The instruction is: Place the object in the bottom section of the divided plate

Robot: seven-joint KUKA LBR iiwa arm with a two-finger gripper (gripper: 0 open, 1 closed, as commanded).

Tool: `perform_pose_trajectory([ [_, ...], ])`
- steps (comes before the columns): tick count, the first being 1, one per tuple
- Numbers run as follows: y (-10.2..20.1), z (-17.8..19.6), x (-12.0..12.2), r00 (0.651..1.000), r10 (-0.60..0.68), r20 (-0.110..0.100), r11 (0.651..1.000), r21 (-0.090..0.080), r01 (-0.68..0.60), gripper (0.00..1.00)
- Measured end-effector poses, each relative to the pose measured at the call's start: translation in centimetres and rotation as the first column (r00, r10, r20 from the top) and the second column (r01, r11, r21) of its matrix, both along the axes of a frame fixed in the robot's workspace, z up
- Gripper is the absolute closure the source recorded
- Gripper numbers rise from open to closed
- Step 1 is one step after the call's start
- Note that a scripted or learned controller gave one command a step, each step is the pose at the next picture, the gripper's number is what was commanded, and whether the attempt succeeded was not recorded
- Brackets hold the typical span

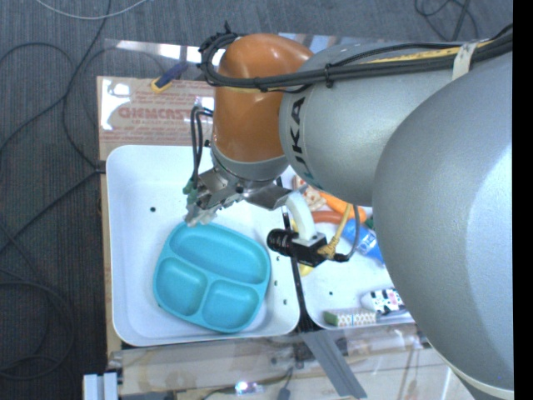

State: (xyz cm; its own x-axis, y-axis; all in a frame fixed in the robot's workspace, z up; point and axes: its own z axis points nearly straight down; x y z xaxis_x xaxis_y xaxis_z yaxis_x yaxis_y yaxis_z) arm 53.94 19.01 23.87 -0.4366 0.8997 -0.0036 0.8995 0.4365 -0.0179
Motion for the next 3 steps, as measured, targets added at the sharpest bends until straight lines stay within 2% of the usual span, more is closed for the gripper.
perform_pose_trajectory([
  [1,-1.6,11.5,10.9,0.992,0.126,0.011,0.992,0.006,-0.126,1.00],
  [2,-0.2,0.2,-1.1,0.970,0.244,0.005,0.970,0.010,-0.244,1.00],
  [3,-4.2,2.4,1.5,0.971,0.237,0.008,0.971,0.009,-0.237,1.00],
])
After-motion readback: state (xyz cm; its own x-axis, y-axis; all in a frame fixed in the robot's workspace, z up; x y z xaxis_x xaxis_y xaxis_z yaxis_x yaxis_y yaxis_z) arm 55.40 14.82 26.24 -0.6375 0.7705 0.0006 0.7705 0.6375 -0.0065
